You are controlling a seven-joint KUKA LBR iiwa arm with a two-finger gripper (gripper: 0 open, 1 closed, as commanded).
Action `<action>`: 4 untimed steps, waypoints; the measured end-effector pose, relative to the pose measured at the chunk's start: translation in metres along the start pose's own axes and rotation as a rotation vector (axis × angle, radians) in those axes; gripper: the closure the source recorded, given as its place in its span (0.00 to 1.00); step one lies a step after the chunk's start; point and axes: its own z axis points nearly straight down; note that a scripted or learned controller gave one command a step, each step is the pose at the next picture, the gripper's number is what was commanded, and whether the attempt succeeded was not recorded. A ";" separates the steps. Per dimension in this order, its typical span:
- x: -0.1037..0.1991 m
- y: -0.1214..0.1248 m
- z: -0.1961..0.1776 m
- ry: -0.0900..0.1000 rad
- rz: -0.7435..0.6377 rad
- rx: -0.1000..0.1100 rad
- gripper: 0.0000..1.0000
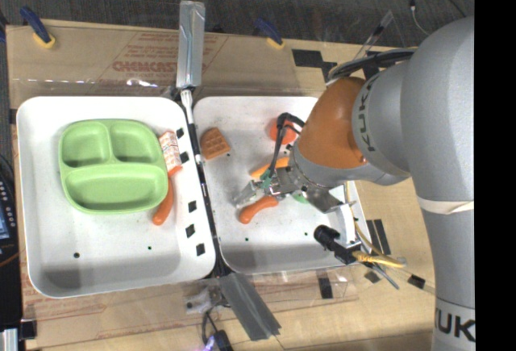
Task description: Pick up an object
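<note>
**R:** Fingers (256, 194) sit low in the right bin (242, 248), metal tips pointing toward its left wall. Can't tell from this angle if they're spread or clamped; the wrist covers the base of them.

**K:** Anything between them?

**R:** Orange carrot-shaped piece (256, 210) lies right at the tips, touching or just under them. Can't confirm it's gripped. Gripper (262, 192) body is tangled with green and orange bits close by, too small to name.

**K:** What else is in that bin?

**R:** Brown waffle-like toy (214, 143) near the upper left corner, well apart from the gripper. Small orange item (280, 129) further right, just beside the black cable and the orange band (339, 127) of the arm.

**K:** Left bin?

**R:** Left bin (48, 261) holds a green divided tray (113, 165), three compartments, lying flat. Orange carrot (164, 207) lies against the tray's right lower edge. Small printed packet (169, 149) sits at the tray's upper right, near the divider between bins.

**K:** Arm?

**R:** Grey arm (427, 107) reaches in from the right, over the right bin's right side.
</note>
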 end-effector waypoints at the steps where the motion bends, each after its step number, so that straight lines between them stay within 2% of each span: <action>1: -0.001 0.000 -0.009 -0.001 -0.003 0.001 1.00; 2: -0.001 0.000 -0.009 -0.001 -0.004 0.000 0.00; 3: 0.031 -0.049 0.000 0.001 -0.095 0.000 0.00; 4: 0.027 -0.050 0.000 0.001 -0.232 0.001 0.00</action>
